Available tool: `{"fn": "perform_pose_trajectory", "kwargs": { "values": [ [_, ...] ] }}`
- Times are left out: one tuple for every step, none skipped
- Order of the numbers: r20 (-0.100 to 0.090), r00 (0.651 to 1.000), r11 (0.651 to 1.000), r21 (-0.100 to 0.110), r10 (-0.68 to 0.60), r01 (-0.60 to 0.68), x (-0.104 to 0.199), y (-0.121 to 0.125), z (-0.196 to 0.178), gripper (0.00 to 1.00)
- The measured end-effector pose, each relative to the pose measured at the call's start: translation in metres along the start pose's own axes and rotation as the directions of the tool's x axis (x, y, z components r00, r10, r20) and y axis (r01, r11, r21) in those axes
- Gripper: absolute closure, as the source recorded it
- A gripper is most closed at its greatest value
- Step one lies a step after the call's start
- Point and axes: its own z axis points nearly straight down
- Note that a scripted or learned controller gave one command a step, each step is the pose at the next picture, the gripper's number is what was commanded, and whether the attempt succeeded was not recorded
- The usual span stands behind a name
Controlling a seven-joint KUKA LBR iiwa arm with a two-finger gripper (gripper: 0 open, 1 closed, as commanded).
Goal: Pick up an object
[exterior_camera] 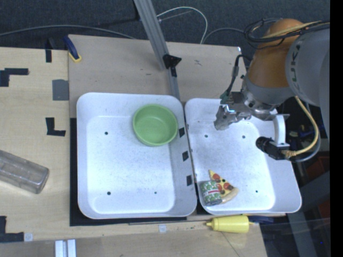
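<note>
Partial dark letters — seemingly "UK" — on the grey arm; nothing else legible.

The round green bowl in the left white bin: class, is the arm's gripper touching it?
Apart. The camera view shows the gripper over the right white bin, with the bins' rims between it and the round green bowl.

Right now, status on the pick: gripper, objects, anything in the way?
Gripper over right bin's far end, nothing seen held. Toy pizza slice near front-left corner. Green bowl in left bin. Path clear.
</note>
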Motion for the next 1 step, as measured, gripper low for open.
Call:
{"fn": "perform_pose_trajectory", "kwargs": {
  "values": [
    [0.000, 1.000, 1.000, 0.001, 0.000, 0.000, 0.0565, -0.0109, 0.0070, 1.00]
  ]
}}
